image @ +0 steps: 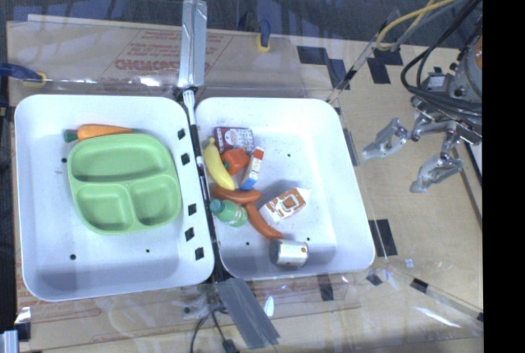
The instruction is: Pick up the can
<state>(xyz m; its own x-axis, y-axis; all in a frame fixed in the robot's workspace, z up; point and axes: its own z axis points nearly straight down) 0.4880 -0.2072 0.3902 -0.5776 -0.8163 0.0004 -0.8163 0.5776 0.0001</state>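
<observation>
The can (289,252) is a small silver cylinder lying on its side near the front edge of the right bin (328,146). My gripper (410,157) hangs outside that bin, over the bare bench to its right, well away from the can. Its two grey fingers (384,141) are spread apart with nothing between them, so it is open.
In the right bin's left half lie a banana (217,167), a dark red carton (234,137), an orange-and-white box (287,204), a green bottle (230,213) and an orange sausage shape (265,224). The left bin holds a green divided plate (125,181) and a carrot (102,131).
</observation>
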